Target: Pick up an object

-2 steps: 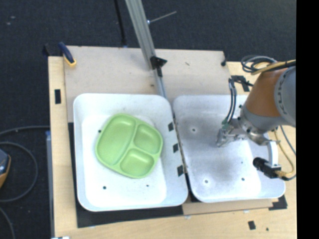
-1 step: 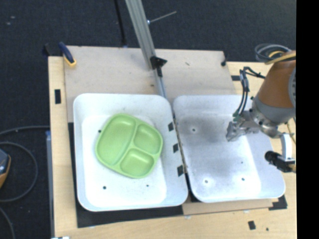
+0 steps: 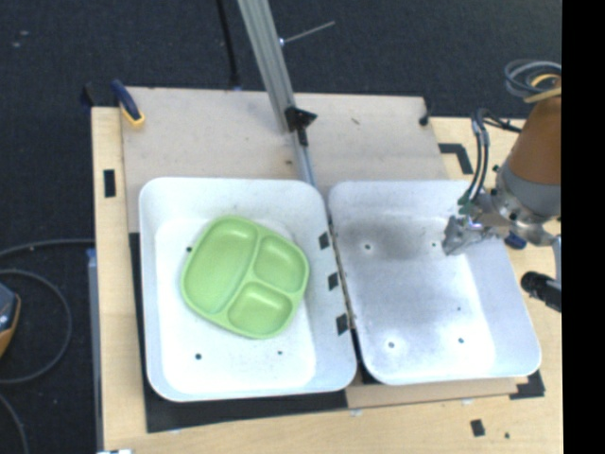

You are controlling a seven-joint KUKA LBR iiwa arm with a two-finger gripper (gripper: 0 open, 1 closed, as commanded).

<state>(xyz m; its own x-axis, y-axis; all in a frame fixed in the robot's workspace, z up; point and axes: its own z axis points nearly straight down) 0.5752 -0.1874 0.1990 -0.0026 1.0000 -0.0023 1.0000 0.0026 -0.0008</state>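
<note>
A light green divided plate point(image 3: 245, 276) with three compartments lies flat in the left white bin point(image 3: 170, 206), a little left of its middle. My gripper point(image 3: 457, 238) hangs over the right bin point(image 3: 492, 348), near its upper right part, far to the right of the plate. Its grey fingers point down and to the left, and I see nothing between them. The arm's orange band point(image 3: 539, 145) rises above the wrist at the right edge.
A slanted metal rail point(image 3: 274, 74) runs from the top down to the gap between the two bins. A blue and yellow clamp point(image 3: 128, 102) sits at the bench's back left corner. The right bin's floor is scuffed dark grey.
</note>
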